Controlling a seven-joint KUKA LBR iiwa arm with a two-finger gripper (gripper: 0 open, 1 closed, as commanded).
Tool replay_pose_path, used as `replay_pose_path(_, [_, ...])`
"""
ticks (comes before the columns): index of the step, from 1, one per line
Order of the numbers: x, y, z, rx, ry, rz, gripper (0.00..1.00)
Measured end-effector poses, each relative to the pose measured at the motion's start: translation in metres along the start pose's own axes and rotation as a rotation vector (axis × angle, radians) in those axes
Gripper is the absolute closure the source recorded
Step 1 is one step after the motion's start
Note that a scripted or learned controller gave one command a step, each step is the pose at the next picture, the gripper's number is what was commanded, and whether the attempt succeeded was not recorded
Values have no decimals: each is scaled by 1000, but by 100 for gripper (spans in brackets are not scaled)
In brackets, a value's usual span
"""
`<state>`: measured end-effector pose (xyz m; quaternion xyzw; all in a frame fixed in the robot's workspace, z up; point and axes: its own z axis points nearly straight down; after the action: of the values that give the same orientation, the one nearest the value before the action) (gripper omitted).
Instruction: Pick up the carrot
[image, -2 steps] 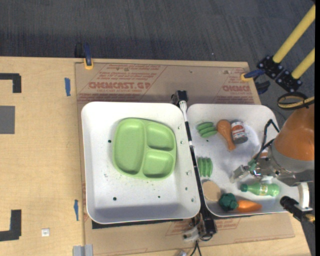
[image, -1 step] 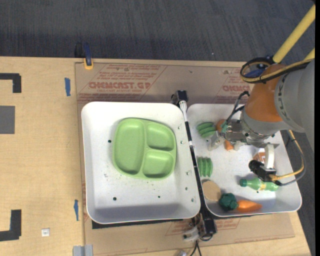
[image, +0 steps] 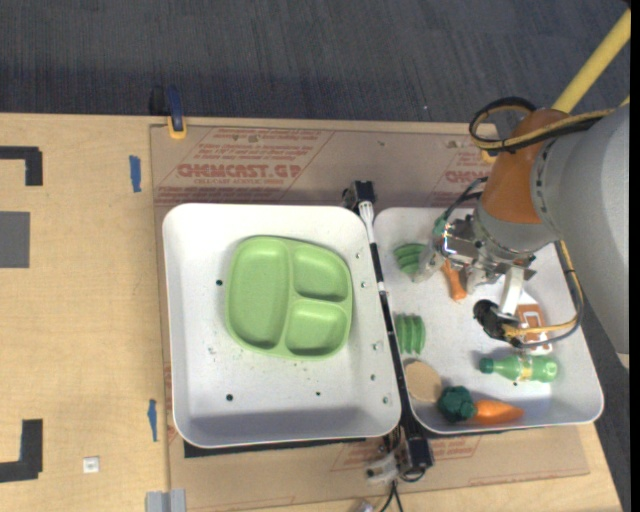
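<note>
Carrot (image: 487, 410) with green top, lying at near edge of right bin (image: 580, 400), well apart from end effector (image: 470, 262) hovering over bin's far half beside small orange piece (image: 456, 283). Finger opening impossible to tell; nothing visibly held.

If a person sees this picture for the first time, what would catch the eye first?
Probably the green divided plate, lying in the middle of the left bin. Next, the grey arm with its orange band, reaching from the right over the right bin. Then the carrot with its dark green top, near that bin's front edge, apart from the arm.
</note>
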<state>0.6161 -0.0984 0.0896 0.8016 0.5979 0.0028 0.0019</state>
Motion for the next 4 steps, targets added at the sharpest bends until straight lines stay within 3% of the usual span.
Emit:
replay_pose_path(1, [6, -8, 0, 2, 2, 217, 0])
replay_pose_path(2, [-6, -32, 0, -2, 4, 590, 0])
replay_pose_path(3, [-9, -32, -1, -10, -2, 102, 0])
replay_pose_path(4, [4, 1, 0, 22, -3, 304, 0])
